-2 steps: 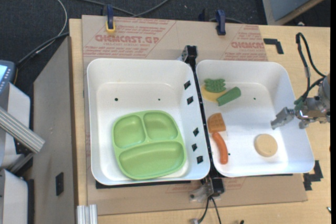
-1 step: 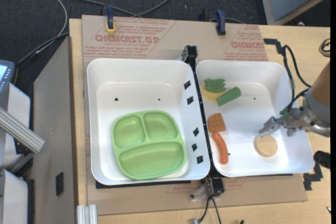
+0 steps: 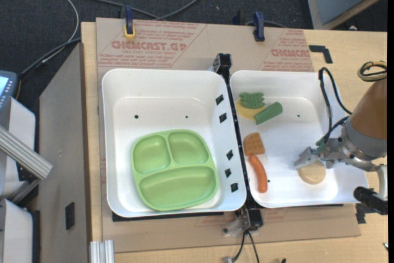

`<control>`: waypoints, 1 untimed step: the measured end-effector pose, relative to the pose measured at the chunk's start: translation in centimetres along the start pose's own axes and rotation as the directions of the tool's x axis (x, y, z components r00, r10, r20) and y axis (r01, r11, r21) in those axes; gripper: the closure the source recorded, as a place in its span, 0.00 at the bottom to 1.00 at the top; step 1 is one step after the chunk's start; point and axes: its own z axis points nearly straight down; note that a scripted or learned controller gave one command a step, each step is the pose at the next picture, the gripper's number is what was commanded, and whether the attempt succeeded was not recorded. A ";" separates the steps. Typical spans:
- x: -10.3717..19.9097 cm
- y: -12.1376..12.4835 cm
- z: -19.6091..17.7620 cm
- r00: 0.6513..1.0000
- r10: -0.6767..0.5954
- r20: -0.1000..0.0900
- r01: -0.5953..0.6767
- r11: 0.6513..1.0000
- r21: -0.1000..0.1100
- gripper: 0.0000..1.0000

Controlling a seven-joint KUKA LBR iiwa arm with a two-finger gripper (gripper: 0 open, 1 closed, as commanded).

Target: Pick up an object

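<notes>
Several small objects lie in the right bin [image 3: 294,132]. At its back left a green leafy piece [image 3: 251,98] rests on a yellow piece [image 3: 246,111], with a green pickle-shaped piece [image 3: 268,113] beside them. A brown toast-like piece [image 3: 253,145] and an orange-red sausage shape [image 3: 260,173] lie along the left wall. A beige round object [image 3: 313,176] sits near the front right. My gripper [image 3: 315,161] is low in the bin, directly over the beige object's back edge and touching or nearly touching it. The grey arm [image 3: 369,132] comes in from the right.
The left bin [image 3: 117,132] holds a light green divided plate [image 3: 175,169] at its front. A black divider strip [image 3: 231,132] runs between the bins. A black cable [image 3: 326,95] loops over the right bin's back right. Clamps hold the cardboard at the back.
</notes>
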 end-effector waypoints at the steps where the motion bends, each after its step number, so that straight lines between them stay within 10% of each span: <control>1: 0.0 0.2 -1.4 1.000 0.000 0.002 0.000 1.000 -0.008 1.00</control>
